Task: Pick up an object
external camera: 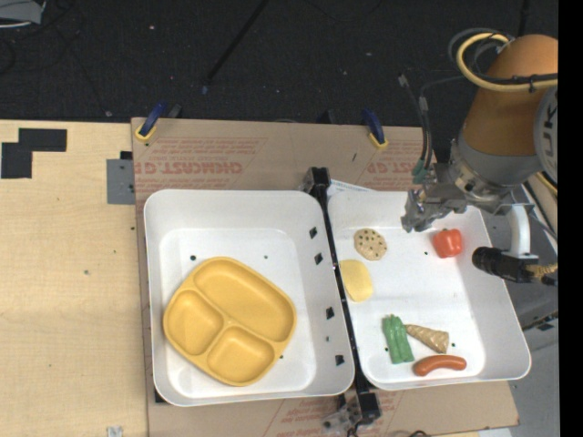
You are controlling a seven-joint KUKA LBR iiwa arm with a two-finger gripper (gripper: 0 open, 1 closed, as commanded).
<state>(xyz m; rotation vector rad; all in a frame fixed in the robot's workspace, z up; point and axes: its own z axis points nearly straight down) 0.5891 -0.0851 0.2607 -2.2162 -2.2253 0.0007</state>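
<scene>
Right bin (510,335), near edge: sausage (440,365). Just behind it, green piece (397,340) beside cone (428,337). Mid-bin: yellow piece (356,280) by the divider, cookie (370,243) behind it. Far side: red pepper (446,242) lies free. Gripper (417,218) hangs just left of the pepper, nothing between its fingers; spread or closed, cannot tell. Left of the bin, yellow tray (230,319).
</scene>
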